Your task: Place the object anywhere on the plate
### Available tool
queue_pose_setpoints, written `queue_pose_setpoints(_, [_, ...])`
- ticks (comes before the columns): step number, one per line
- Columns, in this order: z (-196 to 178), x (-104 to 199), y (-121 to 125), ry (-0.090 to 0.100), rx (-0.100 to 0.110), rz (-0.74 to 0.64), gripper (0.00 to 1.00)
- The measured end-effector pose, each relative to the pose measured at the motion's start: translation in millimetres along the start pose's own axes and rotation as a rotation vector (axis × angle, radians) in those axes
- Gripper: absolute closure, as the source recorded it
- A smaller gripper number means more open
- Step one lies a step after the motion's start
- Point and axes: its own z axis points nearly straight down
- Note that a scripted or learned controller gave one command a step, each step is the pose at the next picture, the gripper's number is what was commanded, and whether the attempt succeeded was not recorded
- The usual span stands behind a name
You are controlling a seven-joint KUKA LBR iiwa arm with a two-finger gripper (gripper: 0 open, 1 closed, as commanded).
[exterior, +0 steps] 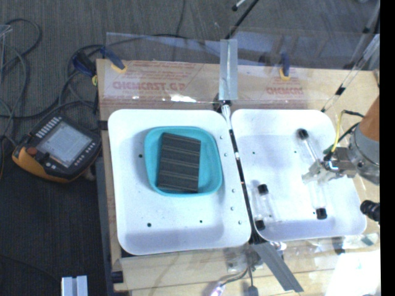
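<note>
A dark grey ribbed block [179, 162] lies flat on the teal plate [213, 171], which sits in the left white bin [133, 214]. My gripper [311, 173] hangs over the right bin [278, 147], far from the plate and the block. Its two clear fingers [307, 142] with black tips are spread wide, one toward the back and one toward the front. The gripper is open with nothing between the fingers.
A small clear piece with a black top [262, 190] lies near the right bin's left wall. A raised rim [237, 165] separates the two bins. A teach pendant [58, 147] and cables lie on the floor to the left.
</note>
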Motion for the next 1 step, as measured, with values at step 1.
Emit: queue_pose_setpoints(1, [-0.1,0.0,0.0,0.0,0.0,0.0,0.0])
